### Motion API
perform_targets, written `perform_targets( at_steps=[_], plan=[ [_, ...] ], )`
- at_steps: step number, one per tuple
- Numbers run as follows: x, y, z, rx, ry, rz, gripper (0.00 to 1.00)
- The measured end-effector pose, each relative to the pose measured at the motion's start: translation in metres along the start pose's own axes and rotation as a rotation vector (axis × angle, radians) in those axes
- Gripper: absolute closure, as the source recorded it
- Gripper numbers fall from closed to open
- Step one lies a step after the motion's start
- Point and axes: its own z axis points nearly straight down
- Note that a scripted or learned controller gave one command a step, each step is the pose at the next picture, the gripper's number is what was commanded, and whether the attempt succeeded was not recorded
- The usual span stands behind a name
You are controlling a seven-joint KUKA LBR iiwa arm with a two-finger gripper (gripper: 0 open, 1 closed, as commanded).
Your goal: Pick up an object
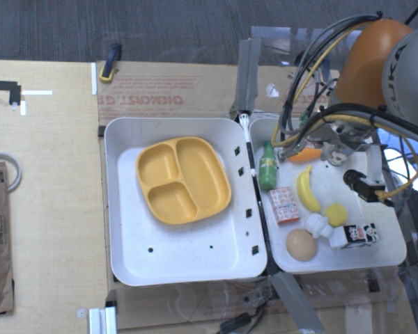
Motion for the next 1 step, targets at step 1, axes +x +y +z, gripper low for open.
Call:
perform_targets(
  at_steps=[1],
  plan=[
    [-0.073,-0.0502,0.1006,0.003,0.001,-0.129,0.0]
  ],
)
